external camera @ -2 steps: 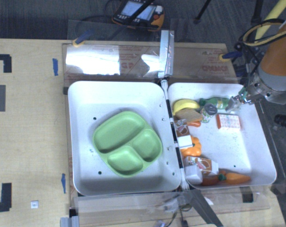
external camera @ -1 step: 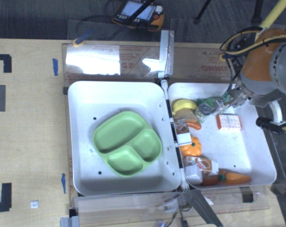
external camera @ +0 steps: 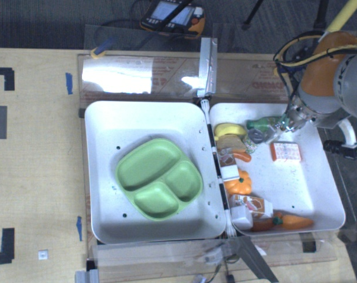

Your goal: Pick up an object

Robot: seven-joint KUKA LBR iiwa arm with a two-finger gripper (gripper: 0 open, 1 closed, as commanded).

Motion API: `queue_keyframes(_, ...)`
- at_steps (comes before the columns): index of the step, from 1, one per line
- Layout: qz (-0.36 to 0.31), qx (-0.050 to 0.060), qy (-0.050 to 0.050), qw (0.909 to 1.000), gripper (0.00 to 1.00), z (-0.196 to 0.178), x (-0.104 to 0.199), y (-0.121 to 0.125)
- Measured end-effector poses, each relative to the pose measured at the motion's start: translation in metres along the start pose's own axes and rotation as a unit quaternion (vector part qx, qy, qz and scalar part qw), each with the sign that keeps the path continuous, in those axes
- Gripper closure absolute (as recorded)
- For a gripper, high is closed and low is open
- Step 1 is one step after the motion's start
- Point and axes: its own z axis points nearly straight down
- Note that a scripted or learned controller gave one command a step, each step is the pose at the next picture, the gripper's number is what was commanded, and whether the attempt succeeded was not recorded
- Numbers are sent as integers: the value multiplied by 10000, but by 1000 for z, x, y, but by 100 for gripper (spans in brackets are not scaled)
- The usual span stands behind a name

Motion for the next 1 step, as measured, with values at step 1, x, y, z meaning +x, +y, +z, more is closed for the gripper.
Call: queue_keyframes(1, -2028, 9, -43, 9792, 100, 0, -8, -4)
